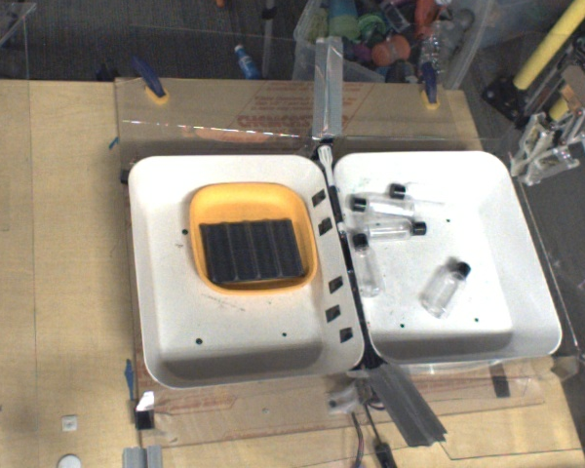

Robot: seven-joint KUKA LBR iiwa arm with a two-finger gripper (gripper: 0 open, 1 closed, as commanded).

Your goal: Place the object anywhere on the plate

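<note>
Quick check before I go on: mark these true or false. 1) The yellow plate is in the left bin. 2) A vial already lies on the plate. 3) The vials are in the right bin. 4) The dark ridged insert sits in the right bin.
1) True: the yellow plate sits in the left bin.
2) False: no vial is on it.
3) True: the vials lie in the right bin.
4) False: the dark ridged insert rests on the plate.

You have two white bins: the left bin (pixel 161 261) and the right bin (pixel 487 222). One orange plate (pixel 207 203) sits left of centre. Count about five clear vials (pixel 443 286) right of centre; overlap blurs the tally.
</note>
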